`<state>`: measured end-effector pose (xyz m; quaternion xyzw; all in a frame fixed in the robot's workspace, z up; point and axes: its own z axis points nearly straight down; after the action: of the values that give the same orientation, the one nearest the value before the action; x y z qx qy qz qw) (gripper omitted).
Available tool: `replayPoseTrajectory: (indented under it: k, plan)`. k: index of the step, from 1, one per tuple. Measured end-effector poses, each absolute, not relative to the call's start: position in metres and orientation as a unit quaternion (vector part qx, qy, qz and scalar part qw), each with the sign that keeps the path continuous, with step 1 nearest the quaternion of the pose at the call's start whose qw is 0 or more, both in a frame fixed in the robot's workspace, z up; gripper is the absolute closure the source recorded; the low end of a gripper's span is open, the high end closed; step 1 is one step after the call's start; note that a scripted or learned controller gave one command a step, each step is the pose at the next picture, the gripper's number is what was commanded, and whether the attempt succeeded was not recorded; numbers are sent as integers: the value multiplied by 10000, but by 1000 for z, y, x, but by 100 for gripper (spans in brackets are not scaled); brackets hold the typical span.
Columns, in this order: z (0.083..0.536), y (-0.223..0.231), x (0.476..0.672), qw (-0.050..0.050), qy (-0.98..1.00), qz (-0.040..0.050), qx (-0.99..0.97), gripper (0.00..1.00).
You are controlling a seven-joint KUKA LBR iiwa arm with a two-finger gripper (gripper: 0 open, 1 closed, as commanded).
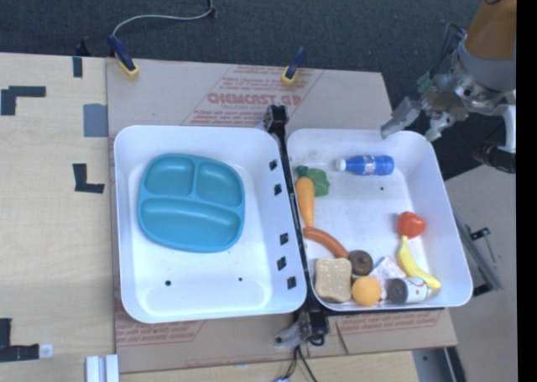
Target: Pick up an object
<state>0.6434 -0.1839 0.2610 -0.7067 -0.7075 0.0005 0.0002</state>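
My gripper (pixel 416 125) hangs over the far right corner of the right bin (pixel 445 196), open, with nothing between its fingers. The nearest object is a blue bottle (pixel 365 165) lying on its side just below and left of it. Along the bin's left side lie a carrot (pixel 305 196) and a sausage (pixel 325 241). At the front are a slice of bread (pixel 333 279), an orange ball (pixel 366 290), a brown donut (pixel 361 262) and a small dark-capped jar (pixel 407 291). A banana (pixel 414 264) and a red fruit (pixel 410 223) lie at the right.
The left bin (pixel 134 288) holds a blue divided plate (pixel 192 202). A black hinge strip (pixel 284 204) runs between the two bins. Both bins rest on cardboard (pixel 243 95) held by two clamps at the back.
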Motion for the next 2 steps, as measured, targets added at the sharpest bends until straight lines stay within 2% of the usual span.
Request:
replayPoseTrajectory:
  k: [1,2]
  plan:
    - [87,-180,629,-12,-7077,-6,-7065,0]
    - [130,-224,669,-12,-7075,1,-7067,0]
